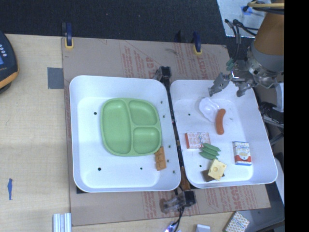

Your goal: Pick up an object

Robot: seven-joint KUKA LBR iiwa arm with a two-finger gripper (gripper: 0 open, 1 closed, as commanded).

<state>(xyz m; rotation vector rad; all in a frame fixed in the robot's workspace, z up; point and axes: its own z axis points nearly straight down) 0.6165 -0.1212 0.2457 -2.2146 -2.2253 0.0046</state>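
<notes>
Candidate objects lie loose in the right white bin (260, 129). Just below the pincer (229, 85): an orange-red plastic sausage (220, 121) beside a clear crumpled wrapper (210, 107). Further below: a red-and-white sachet (197, 140), green pea pods (210, 151), a yellow cheese wedge (217, 169). The pincer hovers spread, pinching nothing, above the bin's far edge, likely positioned for descent.

arm (271, 30) cut off at right edge.
</notes>
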